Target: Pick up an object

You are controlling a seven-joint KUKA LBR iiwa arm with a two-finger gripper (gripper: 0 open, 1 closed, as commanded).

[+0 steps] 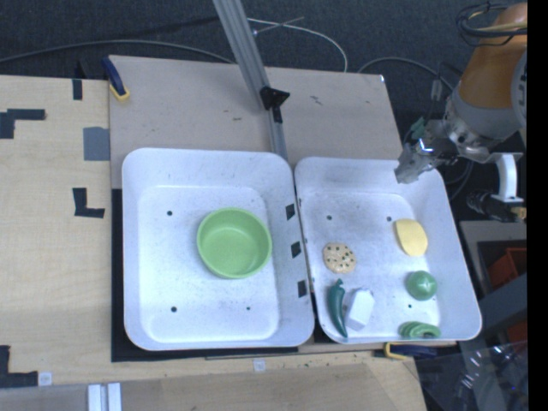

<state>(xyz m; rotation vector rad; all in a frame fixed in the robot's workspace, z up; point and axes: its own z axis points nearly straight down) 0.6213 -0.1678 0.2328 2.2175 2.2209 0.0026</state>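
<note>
The right bin (pixel 377 187) holds a yellow lemon-shaped piece (pixel 411 236), a round cookie with dark chips (pixel 339 256), a green round piece (pixel 420 285), a green pepper (pixel 336 306), a small white block (pixel 360 306) and a green ridged piece (pixel 419 330). In the left bin (pixel 154 178) stands a green bowl (pixel 234 243). My gripper (pixel 413 163) hangs over the right bin's far right corner, above and behind the yellow piece. I see nothing in it.
A grey metal pole (pixel 244 45) slants over the board behind the bins. A blue and yellow clamp (pixel 115 79) sits at the board's far left corner. Cables (pixel 308 37) lie on the dark floor behind.
</note>
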